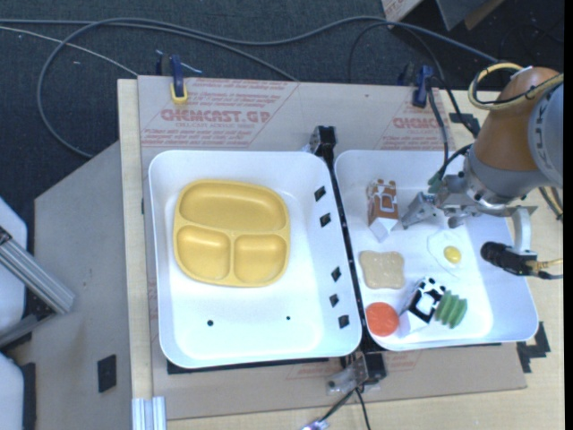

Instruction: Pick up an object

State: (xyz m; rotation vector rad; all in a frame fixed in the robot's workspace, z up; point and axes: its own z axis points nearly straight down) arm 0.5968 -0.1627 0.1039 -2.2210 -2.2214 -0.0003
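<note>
Pincer point(436, 211) over right bin point(510, 325) | grip state I cannot tell | fried egg point(449, 252) lies just below it, nearest.

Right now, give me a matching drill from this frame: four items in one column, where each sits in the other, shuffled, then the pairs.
Items:
1. yellow divided tray
2. fried egg toy
3. red round piece
4. brown-and-white block

Places:
A. right bin, near front edge
B. right bin, far end, beside the centre divider
C. left bin
D. right bin, just below the hand

Pairs: 1-C, 2-D, 3-A, 4-B
</note>
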